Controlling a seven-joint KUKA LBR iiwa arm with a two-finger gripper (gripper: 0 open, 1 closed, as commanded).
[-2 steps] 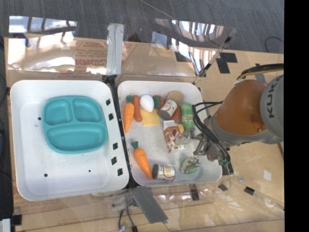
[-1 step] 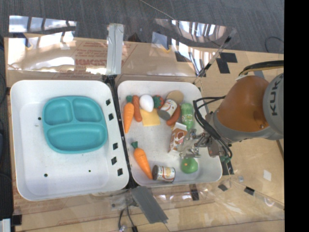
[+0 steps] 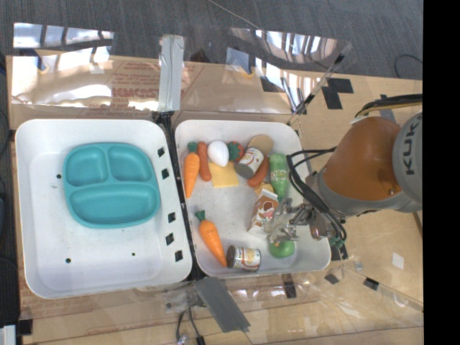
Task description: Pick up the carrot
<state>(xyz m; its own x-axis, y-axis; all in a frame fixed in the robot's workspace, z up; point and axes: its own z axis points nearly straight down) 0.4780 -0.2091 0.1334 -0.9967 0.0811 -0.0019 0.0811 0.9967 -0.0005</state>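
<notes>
Because the arm reaches in from the right, its pincer hangs low over the right bin near that bin's right wall, above a green item and touching or just beside a small printed packet; whether it is open, closed or gripping cannot be told from this slant. No carrot sits at its tips.

Two carrots lie in that bin, both well apart from the pincer: one carrot towards the front-left corner, leaves pointing back, just beside a tin on its side at the front edge; a second carrot along the left wall. Near the back edge crowd a white egg, a yellow slab and another can.

The left bin holds a teal divided plate, probably the drop spot.
</notes>
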